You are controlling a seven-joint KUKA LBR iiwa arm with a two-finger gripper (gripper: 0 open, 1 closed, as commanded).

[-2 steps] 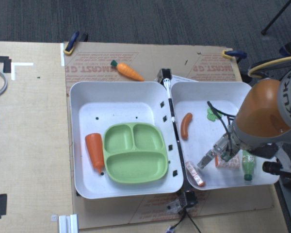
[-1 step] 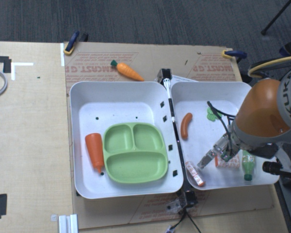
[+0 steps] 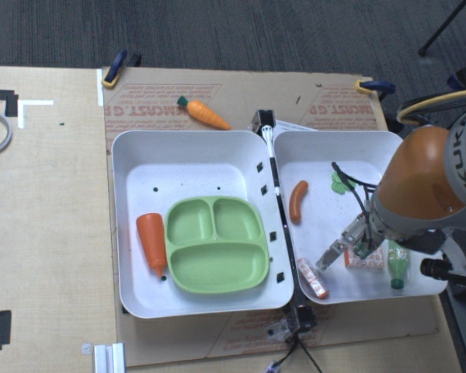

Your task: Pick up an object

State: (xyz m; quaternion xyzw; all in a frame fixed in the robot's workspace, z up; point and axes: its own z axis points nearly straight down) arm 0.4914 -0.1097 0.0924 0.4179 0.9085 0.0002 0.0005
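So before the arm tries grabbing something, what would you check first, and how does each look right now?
1. Grey two-finger gripper down inside the right white bin: ok.
2. Something between its fingers: cannot tell.
3. Objects near it: small green bottle and clear packet alongside: ok.
4. Orange-red sausage lies apart, free of clutter: ok.
5. Pink wrapped bar rests against the bin's wall, awkward to grasp: not ok.

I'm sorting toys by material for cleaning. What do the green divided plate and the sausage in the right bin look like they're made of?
The green divided plate looks like moulded plastic with a matte to satin finish: uniform colour, soft rounded compartment ridges. The sausage looks like smooth plastic or rubber toy food, with an even orange-red colour and faint sheen; which of the two is unclear.
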